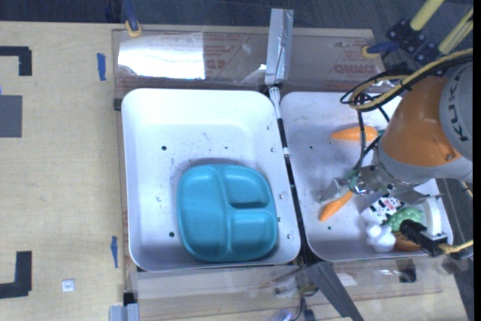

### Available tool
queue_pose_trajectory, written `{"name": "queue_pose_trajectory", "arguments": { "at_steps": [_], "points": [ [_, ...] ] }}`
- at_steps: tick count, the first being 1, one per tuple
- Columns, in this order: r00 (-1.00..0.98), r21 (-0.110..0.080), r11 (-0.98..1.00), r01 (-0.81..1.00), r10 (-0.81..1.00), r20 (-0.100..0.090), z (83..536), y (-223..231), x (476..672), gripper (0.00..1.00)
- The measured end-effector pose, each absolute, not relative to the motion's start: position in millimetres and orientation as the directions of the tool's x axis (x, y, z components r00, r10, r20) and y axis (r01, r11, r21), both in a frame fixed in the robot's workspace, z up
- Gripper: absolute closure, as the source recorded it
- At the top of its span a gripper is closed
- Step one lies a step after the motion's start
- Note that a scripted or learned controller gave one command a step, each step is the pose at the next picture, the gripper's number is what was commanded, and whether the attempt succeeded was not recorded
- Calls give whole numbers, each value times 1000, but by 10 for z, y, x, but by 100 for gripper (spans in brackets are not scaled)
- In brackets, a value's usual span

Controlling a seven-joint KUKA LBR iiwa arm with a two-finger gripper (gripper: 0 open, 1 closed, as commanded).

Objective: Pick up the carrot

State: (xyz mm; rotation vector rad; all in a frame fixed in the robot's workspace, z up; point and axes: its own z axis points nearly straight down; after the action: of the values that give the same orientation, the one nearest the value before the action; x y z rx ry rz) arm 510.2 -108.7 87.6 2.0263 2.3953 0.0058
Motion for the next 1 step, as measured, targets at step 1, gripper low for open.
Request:
{"name": "queue_pose_trajectory", "arguments": {
  "at_steps": [1],
  "points": [
    [-164, 11, 164, 986, 986, -3, 986, -1089, 5120, 100]
  ]
}}
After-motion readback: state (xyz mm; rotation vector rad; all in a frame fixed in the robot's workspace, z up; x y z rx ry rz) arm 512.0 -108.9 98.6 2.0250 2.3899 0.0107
